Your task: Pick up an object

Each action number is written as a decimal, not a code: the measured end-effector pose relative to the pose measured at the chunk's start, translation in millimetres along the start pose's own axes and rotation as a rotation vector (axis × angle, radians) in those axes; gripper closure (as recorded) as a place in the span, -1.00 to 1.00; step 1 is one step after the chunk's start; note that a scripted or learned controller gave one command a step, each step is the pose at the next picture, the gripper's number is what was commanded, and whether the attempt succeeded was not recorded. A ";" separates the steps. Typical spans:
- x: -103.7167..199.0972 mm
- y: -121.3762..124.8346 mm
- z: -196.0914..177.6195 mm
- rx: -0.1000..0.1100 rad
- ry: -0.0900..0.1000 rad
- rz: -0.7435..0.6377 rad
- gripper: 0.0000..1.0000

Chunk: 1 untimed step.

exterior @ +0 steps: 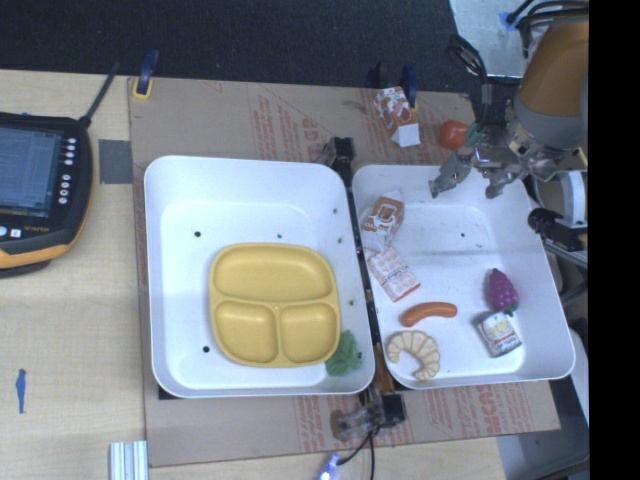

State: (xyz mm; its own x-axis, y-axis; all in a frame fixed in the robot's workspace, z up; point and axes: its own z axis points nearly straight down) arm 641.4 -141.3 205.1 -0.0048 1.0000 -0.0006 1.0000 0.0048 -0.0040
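Observation:
My gripper (472, 181) hangs over the far edge of the right bin (455, 230), its two fingers spread open with nothing between them. Lower in that bin lie a sausage (429, 313), a croissant (415, 353), a purple grape bunch (501, 290), a small can (499, 333) and two snack packets (382, 218) (393, 273) near the left wall. The left bin (180, 208) holds a yellow divided plate (273, 302) and a green broccoli piece (344, 355) at its near right corner.
Behind the right bin, on the cardboard, sit a small carton (395, 111) and a red tomato (453, 133). A tablet-like pendant (35, 188) rests at the far left of the bench. Clamps stand between the bins.

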 end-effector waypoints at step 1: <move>-72.2 -30.3 73.7 0.003 -0.002 0.001 -1.00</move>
State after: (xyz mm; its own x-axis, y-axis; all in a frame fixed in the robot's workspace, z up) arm 611.1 -213.7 131.5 -0.0037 1.0000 -0.0022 1.0000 0.0036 -0.0074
